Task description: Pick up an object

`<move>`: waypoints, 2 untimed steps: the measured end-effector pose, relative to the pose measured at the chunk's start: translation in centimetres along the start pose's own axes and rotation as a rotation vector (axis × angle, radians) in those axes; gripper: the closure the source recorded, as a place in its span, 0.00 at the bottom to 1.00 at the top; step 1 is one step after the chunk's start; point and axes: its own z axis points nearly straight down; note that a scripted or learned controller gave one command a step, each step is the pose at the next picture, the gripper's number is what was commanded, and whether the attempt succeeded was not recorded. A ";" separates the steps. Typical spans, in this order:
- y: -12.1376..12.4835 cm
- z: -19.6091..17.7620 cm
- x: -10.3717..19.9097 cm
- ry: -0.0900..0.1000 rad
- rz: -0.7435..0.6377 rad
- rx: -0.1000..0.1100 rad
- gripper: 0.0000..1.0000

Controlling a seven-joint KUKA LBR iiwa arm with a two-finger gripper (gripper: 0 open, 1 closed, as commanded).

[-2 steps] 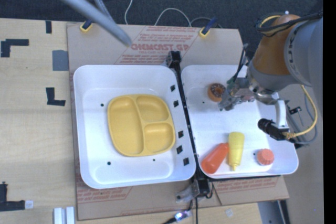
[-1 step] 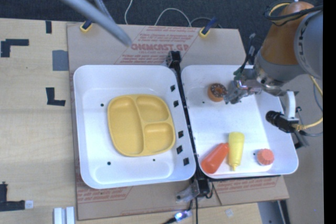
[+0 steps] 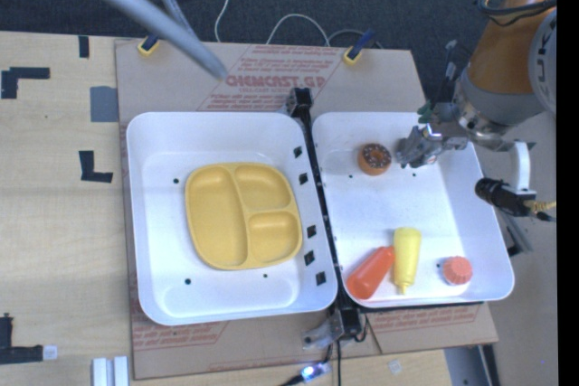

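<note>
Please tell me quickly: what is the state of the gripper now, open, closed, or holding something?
Gripper: cannot be told; it sits over the right bin, just right of the donut, with nothing visibly held.

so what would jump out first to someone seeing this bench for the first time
Probably the big yellow divided plastic tray, alone in the left white bin. Next, the bright items in the right white bin: an orange carrot-shaped toy touching a yellow bottle near the front, and a brown doughnut beside the gripper.
</note>
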 end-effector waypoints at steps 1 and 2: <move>0.1 -3.5 0.0 0.000 -0.001 0.001 1.00; 0.1 -1.9 5.9 0.002 -0.005 0.006 1.00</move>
